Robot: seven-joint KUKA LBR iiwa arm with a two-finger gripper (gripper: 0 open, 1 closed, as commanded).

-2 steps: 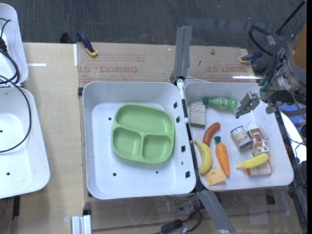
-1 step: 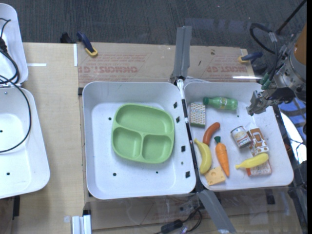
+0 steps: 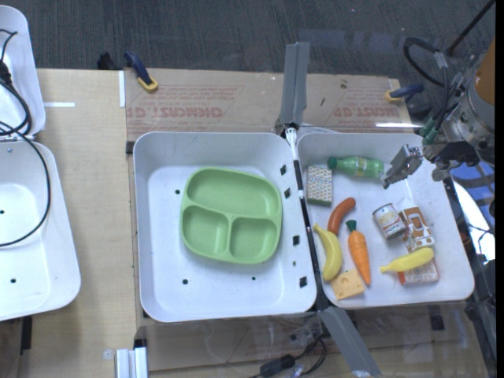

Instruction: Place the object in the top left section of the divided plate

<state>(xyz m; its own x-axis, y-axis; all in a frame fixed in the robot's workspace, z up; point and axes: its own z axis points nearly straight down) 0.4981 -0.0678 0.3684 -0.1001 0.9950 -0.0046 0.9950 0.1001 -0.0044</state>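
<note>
A: Item, divided plate (image 3: pixel 231 215): green, left bin (image 3: pixel 157 290), all sections vacant. Pincer (image 3: pixel 400 166): over right bin (image 3: pixel 453 286), fingers apart, holding nothing, near green bottle (image 3: pixel 356 165).

B: Risks?

A: Object unspecified. Crowded stock, carrot (image 3: pixel 359 257) beside banana (image 3: pixel 328 250), invites a double or glancing grasp; the plate's ridges may tip a drop into the wrong section.

The arm (image 3: pixel 480 93) is cut off by the right edge, so little beyond its wrist and cables shows, and the gripper (image 3: pixel 400 166) is too small and dark to read its fingers. The carton (image 3: pixel 416 225) lies partly under a yellow banana (image 3: pixel 408 261), its print too small to read. A white tub (image 3: pixel 24 211) at the left runs off the edge.
</note>
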